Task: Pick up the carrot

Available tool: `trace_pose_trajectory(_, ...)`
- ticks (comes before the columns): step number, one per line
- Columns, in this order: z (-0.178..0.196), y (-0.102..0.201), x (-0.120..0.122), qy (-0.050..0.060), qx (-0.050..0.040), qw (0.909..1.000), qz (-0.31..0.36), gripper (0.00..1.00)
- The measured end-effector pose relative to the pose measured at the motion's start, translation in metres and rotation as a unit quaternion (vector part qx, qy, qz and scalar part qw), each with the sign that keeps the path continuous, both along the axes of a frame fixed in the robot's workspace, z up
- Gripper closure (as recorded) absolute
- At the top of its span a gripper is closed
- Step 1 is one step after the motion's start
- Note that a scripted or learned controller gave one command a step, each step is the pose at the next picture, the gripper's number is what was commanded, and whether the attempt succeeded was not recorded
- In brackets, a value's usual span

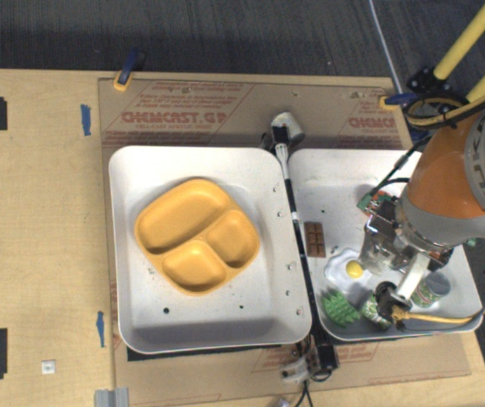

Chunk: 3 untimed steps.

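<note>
My gripper (378, 257) is low inside the right bin (327, 176), near its front half. It hangs just right of a toy fried egg (348, 270). The grey arm with its orange band (446, 185) reaches in from the right and covers the middle and right of this bin. I cannot make out a carrot among the things that show around the gripper.
A green broccoli-like toy (338, 306) lies at the right bin's front left, and a brown chocolate bar (314, 239) lies by its left wall. A small can (436, 290) sits at the front right. The left bin (132, 227) holds a yellow compartment plate (197, 234).
</note>
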<state>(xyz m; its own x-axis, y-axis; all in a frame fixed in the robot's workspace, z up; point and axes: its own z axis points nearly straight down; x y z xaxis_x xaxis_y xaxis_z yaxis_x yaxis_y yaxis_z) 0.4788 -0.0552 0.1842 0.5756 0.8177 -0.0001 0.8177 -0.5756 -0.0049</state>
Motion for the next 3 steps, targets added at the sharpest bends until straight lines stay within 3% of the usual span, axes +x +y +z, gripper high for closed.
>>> trace_pose_trajectory(1,0.04,0.041,0.001,-0.002,-0.0015,0.9897,-0.143,1.0)
trace_pose_trajectory(2,0.0,0.035,0.0,0.001,-0.001,0.9855,-0.17,1.0)
trace_pose_trajectory(3,0.0,0.036,0.0,0.001,-0.001,0.9856,-0.169,0.0)
